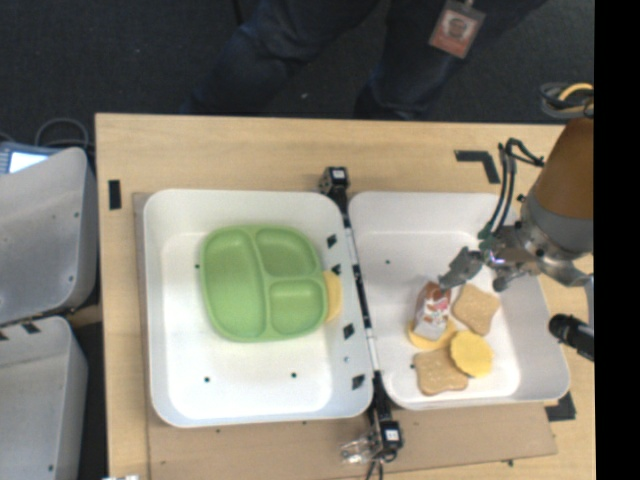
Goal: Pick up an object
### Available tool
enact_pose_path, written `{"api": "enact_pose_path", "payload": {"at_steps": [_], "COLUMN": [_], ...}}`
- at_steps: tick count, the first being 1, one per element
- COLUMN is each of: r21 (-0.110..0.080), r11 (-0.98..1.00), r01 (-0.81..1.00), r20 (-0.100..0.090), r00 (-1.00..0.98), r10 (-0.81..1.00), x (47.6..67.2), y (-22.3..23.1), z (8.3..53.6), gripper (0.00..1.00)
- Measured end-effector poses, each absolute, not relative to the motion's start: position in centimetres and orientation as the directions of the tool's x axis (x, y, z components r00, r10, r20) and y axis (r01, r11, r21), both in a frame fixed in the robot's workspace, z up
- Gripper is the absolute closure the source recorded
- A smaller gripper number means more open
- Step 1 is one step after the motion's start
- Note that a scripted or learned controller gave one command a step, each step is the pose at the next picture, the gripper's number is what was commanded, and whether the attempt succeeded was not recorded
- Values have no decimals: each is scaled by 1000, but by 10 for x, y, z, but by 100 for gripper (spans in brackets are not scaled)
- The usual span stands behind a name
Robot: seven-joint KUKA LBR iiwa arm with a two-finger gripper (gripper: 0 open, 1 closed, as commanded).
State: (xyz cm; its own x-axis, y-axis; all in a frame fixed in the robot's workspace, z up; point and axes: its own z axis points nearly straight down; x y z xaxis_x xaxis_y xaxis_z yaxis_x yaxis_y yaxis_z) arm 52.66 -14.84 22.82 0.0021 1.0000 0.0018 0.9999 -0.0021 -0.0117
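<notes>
In the right bin (400,228), a small red and white carton (432,311) stands among food pieces. Next to it lie a tan toast slice (476,310), a round yellow piece (472,354) and a second toast slice (439,372). A pale yellow bit (422,339) peeks out under the carton. My gripper (483,271) hovers just above and to the right of the carton. It is open with nothing between its fingers, and its left finger (461,267) points down toward the carton's top.
A green divided plate (265,283) lies in the left bin (170,368), with a yellow piece (334,294) tucked at its right edge. A black-clipped divider (352,278) separates the bins. A person stands beyond the bench's far edge.
</notes>
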Motion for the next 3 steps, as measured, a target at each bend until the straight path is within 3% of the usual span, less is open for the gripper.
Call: {"api": "enact_pose_path", "payload": {"at_steps": [1, 3], "r21": [1, -4], "r11": [1, -2], "r01": [1000, 1000], "r20": [0, 0], "r00": [-1, 2], "r10": [1000, 1000], "x": [529, 526], "y": [-148, -157], "z": [235, 123], "gripper": [0, 0]}}
